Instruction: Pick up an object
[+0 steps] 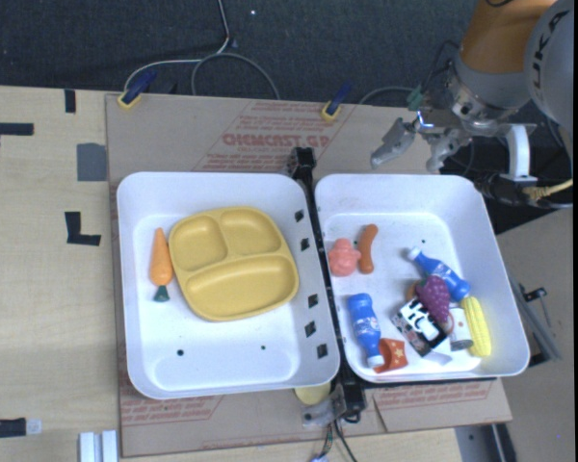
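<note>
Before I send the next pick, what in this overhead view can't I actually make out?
- Arm: cut off by the top and right edges of the camera view.
- Black-and-white item: partly under the purple grapes; its label is too small to read.
- Small red item: too small to identify, tucked against a blue bottle.
- Yellow thing below the bins: mostly hidden by the left bin's rim and the centre clamp.

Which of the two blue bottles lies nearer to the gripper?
The blue bottle beside the purple grapes; the other blue bottle lies lower, near the divider.
</note>
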### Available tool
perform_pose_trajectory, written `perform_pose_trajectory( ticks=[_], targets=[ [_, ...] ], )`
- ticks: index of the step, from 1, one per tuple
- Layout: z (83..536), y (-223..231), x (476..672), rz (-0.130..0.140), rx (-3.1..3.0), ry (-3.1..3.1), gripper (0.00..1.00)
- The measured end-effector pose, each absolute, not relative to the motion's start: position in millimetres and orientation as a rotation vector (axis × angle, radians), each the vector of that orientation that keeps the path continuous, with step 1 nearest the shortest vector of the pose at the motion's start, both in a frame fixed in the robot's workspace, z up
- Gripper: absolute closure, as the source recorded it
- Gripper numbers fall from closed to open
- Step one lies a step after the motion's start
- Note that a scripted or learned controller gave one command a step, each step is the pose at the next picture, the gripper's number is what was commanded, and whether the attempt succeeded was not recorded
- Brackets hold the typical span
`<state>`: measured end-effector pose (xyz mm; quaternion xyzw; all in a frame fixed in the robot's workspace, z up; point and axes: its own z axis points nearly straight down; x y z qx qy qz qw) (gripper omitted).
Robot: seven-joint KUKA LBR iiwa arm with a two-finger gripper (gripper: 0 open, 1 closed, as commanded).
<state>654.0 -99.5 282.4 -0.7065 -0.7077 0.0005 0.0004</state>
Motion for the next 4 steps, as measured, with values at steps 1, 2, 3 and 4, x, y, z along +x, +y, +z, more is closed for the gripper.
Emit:
perform_pose_trajectory(
  ticks=[1,2,3,4],
  targets=[
    [178,-73,610.8,0.012,-2.213,-2.215,0.00],
    [103,-109,636.7,0.009,-2.220,-2.218,0.00],
    [84,-112,659.4,0.002,-2.218,-2.224,0.00],
    [86,-97,623.4,0.000,-2.223,-2.224,0.00]
  ],
)
